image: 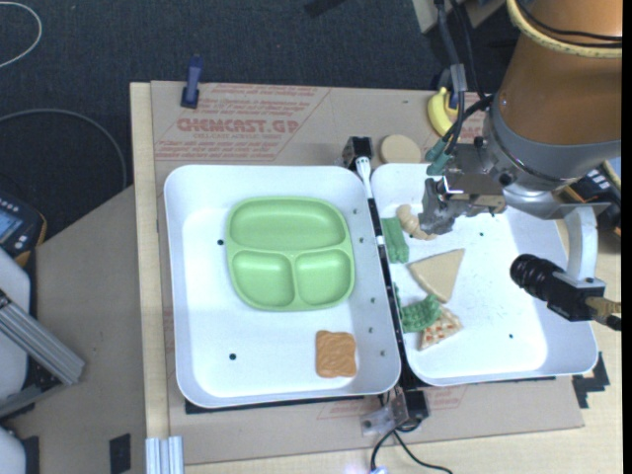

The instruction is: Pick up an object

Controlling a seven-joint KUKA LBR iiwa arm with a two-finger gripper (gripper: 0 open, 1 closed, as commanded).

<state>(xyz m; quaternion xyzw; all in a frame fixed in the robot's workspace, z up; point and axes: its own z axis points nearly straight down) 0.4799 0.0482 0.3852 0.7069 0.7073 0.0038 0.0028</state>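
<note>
My grey two-finger gripper [435, 217] hangs low over the right shallow white bin [513, 354], by its upper left corner. A small pale beige lump [413, 222] sits at my fingertips; whether I grip it, I cannot tell. Just below me lie a green strip [395, 239] and a tan wedge-shaped slice [439, 273]. Far to my left, the other white bin [197, 363] holds a light green divided plate [290, 252] and an orange waffle-textured square [336, 354].

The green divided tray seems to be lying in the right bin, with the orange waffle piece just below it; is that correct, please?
Not quite: the camera view shows the green divided tray lying in the left bin, not the right. The orange waffle piece is indeed just below it.
</note>
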